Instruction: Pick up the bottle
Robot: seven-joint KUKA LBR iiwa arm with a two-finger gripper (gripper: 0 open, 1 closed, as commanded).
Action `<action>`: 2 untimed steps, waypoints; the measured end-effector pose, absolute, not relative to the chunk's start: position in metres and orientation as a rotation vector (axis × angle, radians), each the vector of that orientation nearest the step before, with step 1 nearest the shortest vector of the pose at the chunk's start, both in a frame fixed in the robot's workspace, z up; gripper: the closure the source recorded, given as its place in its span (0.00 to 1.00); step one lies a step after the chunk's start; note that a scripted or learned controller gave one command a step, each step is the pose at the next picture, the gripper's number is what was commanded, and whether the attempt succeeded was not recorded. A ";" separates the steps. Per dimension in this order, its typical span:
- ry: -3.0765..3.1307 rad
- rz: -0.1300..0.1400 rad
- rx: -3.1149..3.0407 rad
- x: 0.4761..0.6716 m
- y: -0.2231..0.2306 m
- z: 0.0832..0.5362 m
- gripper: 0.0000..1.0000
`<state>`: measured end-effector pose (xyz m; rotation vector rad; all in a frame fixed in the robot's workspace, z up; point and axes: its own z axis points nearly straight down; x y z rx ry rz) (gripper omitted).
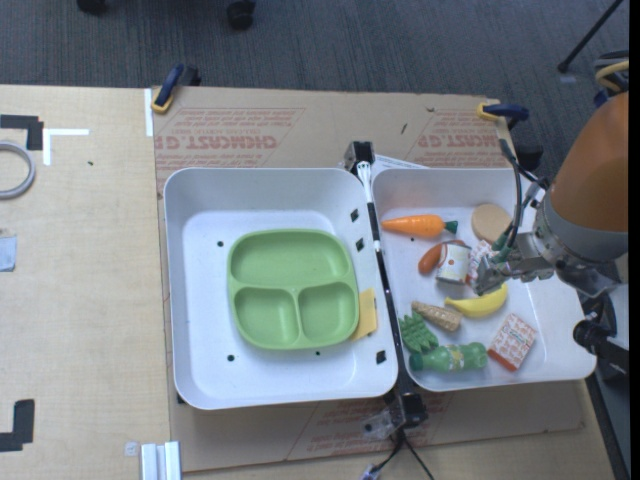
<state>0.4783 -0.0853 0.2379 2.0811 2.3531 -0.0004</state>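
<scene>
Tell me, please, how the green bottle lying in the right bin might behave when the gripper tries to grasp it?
The green bottle lies on its side, so it looks rounded and may roll if nudged. Its surface looks glossy, probably smooth plastic, so it could slip. The green toy and red-patterned packet lie close by and may get bumped.
</scene>
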 end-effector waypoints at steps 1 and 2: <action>2.611 0.000 1.746 0.479 -0.036 0.230 1.00; 2.672 -0.001 1.654 0.478 0.018 0.192 1.00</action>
